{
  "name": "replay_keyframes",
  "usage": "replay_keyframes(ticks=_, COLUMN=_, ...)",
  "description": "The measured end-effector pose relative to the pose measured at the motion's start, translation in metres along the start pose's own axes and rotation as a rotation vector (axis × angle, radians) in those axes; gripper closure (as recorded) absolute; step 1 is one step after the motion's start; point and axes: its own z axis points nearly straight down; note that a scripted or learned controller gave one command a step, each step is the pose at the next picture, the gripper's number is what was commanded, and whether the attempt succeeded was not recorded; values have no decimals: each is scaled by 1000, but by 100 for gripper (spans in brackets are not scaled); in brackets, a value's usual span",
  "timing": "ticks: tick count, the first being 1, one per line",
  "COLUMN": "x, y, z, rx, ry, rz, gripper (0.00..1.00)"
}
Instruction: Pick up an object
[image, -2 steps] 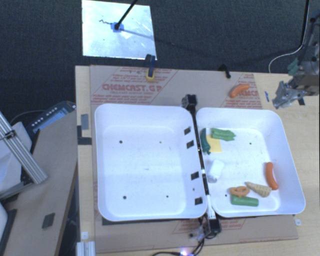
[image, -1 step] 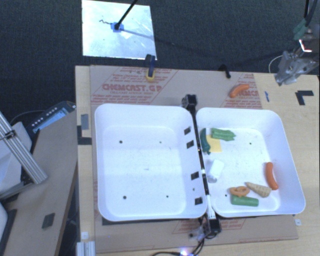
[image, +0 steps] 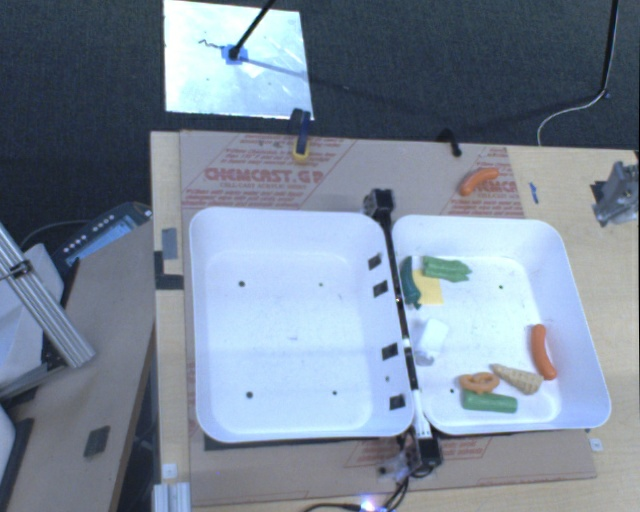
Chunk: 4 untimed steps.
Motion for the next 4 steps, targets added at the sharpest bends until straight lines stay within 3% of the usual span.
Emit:
replay_keyframes(ticks=1, x=7, y=2, z=-11, rx=-1, ry=0, rz=-7, gripper=100)
replay_keyframes(ticks=2, x=-57, y=2, z=-10, rx=-1, ry=-2, rz=1, gripper=100)
replay_keyframes(ticks=3, x=-114, y=71, z=0, rx=-1, ry=-3, rz=-1, gripper=100)
replay_keyframes(ticks=4, x=-114, y=32, z=-11, rx=-2, ry=-1, rz=-3, gripper=100)
